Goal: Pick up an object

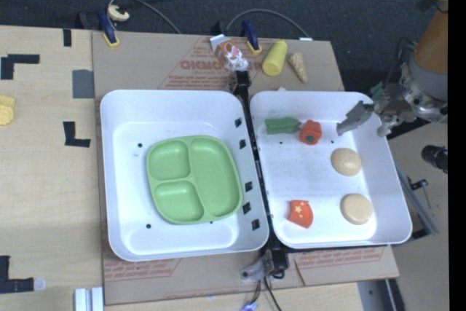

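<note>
The bench (51, 156) is viewed from above at a slant by 1 fixed camera; both white bins (116, 178) are framed whole, from moderately far.

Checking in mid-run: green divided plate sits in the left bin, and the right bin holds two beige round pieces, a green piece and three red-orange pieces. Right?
Not quite. The camera view shows two red-orange pieces in the right bin, not three: one beside the green piece, one near the front. The green divided plate in the left bin and the two beige round pieces are as stated.
</note>
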Robot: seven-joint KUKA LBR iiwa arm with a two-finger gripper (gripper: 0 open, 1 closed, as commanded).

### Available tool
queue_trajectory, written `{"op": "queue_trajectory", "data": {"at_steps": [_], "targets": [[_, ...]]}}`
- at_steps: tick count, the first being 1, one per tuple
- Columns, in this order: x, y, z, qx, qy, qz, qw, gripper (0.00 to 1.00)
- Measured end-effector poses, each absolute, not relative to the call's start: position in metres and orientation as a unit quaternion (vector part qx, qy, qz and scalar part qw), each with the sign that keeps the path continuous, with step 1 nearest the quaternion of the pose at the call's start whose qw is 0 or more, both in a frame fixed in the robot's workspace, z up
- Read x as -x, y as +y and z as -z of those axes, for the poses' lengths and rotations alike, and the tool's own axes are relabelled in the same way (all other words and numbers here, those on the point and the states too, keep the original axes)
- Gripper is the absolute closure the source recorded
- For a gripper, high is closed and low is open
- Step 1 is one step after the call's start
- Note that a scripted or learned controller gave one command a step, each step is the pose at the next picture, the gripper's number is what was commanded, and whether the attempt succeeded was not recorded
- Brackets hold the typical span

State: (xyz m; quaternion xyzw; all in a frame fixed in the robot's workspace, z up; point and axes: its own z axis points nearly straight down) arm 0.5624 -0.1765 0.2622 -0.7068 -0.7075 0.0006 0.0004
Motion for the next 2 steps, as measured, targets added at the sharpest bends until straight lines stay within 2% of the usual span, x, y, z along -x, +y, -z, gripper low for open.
{"op": "queue_trajectory", "data": {"at_steps": [1,2], "targets": [[-0.610,-0.155,-0.171,0.707,-0.708,-0.0012,0.002,0.00],[-0.645,-0.124,-0.086,0.706,-0.708,0.0007,-0.002,0.00]]}}
